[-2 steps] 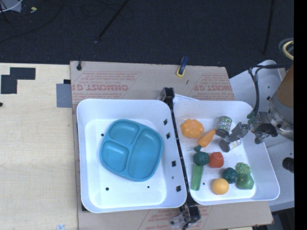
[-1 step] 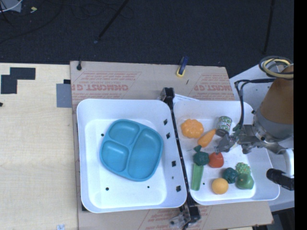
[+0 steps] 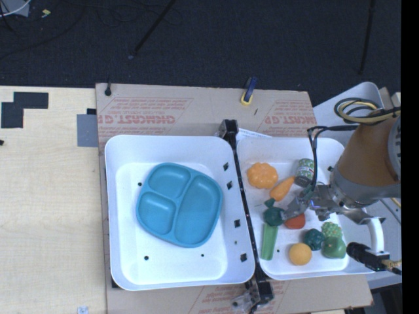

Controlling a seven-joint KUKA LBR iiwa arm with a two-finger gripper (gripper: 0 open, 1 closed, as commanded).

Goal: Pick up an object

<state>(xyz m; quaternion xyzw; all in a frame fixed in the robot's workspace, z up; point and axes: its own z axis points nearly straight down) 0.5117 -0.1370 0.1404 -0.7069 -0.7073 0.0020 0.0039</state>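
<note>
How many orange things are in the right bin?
3. A bumpy orange lies near the top left, an orange carrot just right of it, and an orange ball near the bottom edge. The arm may hide more.

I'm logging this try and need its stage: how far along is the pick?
Done: the arm has reached into the right bin, and the gripper sits low among the toys. In hand: it is at the red piece beside the green stick, but I cannot tell if anything is gripped. Left: a clear grasp and lift. The blue tray lies in the left bin.
</note>
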